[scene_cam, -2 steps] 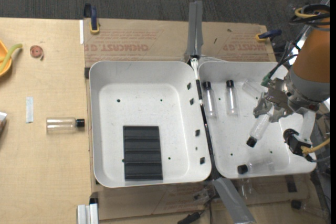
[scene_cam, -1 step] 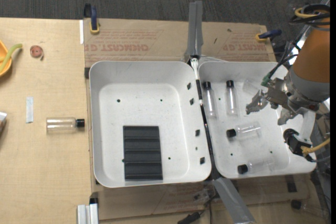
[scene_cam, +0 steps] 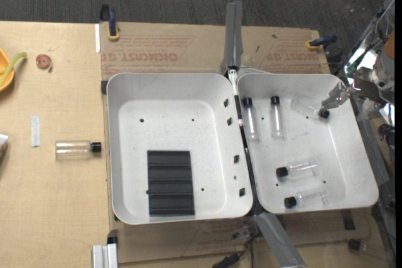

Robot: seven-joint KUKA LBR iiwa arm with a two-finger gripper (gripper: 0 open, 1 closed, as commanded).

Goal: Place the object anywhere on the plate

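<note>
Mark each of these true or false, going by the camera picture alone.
1. The black ribbed rectangular plate lies in the left white bin. True.
2. Five clear plastic vials with black caps lie in the right white bin. True; one lies by the tool.
3. The plate carries a vial. False; nothing rests on it.
4. A clear vial lies on the wooden bench left of the bins. True.
5. The tool hangs over the left bin. False; over the right bin's far corner.

The counter [scene_cam: 50,198] carries two white bins [scene_cam: 125,210] on a cardboard sheet [scene_cam: 169,50]. Left of the bins lie a clear vial [scene_cam: 76,147], a white strip [scene_cam: 35,132] and a small reddish disc [scene_cam: 43,61].
</note>
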